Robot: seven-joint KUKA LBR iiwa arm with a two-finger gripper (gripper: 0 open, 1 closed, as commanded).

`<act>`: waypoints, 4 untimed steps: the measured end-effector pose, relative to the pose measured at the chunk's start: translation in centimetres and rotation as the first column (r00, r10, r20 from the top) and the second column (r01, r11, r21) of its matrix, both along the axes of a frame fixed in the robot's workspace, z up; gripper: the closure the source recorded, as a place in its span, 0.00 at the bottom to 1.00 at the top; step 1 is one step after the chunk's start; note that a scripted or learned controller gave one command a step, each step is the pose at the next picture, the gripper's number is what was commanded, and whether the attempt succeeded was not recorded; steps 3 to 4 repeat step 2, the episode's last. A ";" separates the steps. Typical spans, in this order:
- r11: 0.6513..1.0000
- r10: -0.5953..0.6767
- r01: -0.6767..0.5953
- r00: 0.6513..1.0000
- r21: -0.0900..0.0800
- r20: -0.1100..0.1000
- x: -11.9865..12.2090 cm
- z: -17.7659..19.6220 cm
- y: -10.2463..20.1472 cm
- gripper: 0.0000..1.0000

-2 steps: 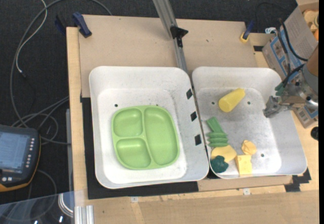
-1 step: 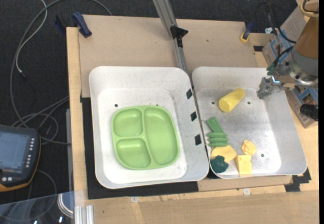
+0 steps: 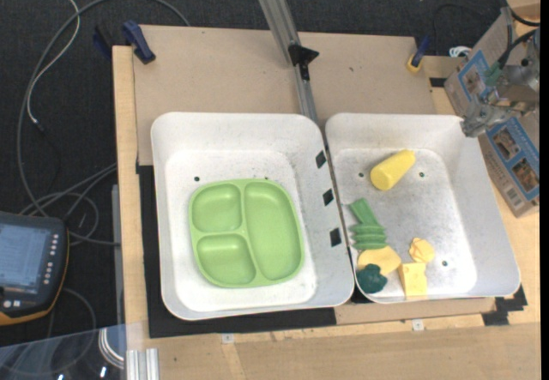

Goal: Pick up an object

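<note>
The right bin (image 3: 463, 198) holds several small toys. A yellow cylinder (image 3: 393, 170) lies on its side toward the back. Near the front left corner are a light green ridged piece (image 3: 367, 229), a yellow chunk (image 3: 381, 260), a dark green piece (image 3: 372, 281), a yellow block (image 3: 414, 279) and a small yellow-orange piece (image 3: 421, 248). My gripper (image 3: 479, 121) hangs at the view's right side, over the far right corner of the right bin. It is well away from the toys, and nothing can be seen in it.
The left bin (image 3: 171, 155) carries a light green divided plate (image 3: 246, 232). A slanted metal pole (image 3: 279, 9) rises from the back between the bins. Blue clamps (image 3: 137, 41) hold the board's back corners. A tablet-like pendant (image 3: 30, 262) and cables lie left of the bench.
</note>
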State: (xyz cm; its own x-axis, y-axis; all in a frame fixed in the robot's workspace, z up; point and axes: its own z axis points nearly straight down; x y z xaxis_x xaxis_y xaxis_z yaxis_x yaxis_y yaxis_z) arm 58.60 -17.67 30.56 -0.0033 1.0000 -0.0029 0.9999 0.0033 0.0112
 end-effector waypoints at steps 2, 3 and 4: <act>1.000 -0.004 0.004 1.000 0.001 -0.005 4.2 6.6 -1.3 1.00; 1.000 -0.004 0.004 1.000 0.001 -0.005 4.2 6.6 -1.3 1.00; 1.000 -0.004 0.004 1.000 0.001 -0.005 4.2 6.6 -1.3 1.00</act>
